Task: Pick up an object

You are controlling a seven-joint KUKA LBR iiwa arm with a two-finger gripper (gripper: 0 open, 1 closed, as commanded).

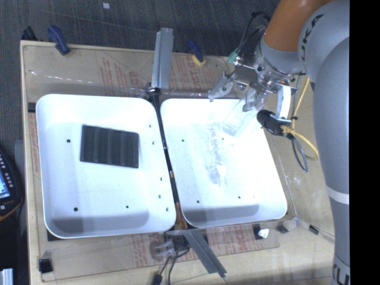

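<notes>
The dark ridged pad (110, 146) lies in the left bin (53, 108), while the gripper (237, 97) hangs over the right bin's (261, 177) back edge, fingers spread apart.

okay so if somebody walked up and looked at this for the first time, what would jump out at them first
Most likely the dark ribbed rectangular pad lying flat in the left bin, since it is the one dark shape on all that white. Next, the grey arm with its orange band reaching in from the right, its gripper hanging over the far edge of the right bin. Faint clear, glassy-looking pieces lie in the middle of that right bin, hard to make out.
</notes>
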